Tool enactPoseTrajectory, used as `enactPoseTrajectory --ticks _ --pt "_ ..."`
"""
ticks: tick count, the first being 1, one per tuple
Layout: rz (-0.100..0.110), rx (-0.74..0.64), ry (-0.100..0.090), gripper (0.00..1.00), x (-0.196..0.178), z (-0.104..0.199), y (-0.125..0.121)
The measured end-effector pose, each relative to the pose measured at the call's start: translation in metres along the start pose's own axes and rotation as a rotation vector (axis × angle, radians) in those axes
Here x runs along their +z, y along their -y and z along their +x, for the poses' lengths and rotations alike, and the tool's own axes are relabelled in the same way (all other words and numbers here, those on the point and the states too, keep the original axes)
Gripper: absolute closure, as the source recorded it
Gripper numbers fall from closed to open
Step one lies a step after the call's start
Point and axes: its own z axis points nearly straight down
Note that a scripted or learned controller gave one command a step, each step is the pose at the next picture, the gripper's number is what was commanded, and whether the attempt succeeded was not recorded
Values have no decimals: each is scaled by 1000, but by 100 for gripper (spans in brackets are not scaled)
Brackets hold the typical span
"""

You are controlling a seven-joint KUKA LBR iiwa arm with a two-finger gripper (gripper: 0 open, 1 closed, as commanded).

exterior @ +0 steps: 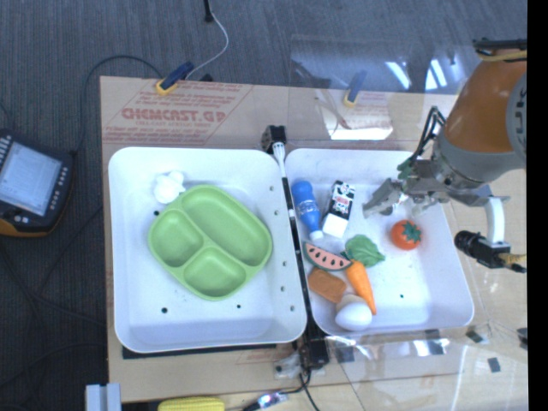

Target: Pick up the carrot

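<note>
The carrot (pixel 362 287) is orange with a leafy green top (pixel 365 249). It lies slanted in the front middle of the right bin (pixel 455 291), its tip pointing at the front wall. A white egg (pixel 353 315) touches its tip and a brown bread piece (pixel 326 284) lies at its left. My gripper (pixel 402 199) hangs over the back of the right bin, up and to the right of the carrot and well apart from it. Its fingers (pixel 379 200) are spread open with nothing between them.
A red tomato (pixel 406 235) sits just below the gripper. A blue bottle (pixel 303 204), a black-and-white carton (pixel 339 209) and a watermelon slice (pixel 327 256) crowd the right bin's left side. The left bin (pixel 128 315) holds a green divided plate (pixel 210 240) and a white lump (pixel 168 185).
</note>
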Motion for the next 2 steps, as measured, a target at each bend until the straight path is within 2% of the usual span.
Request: enactPoseTrajectory --ticks 1,2 --pt "-16 24 3 0 122 18 43" --pt "-19 26 5 100 112 17 42"
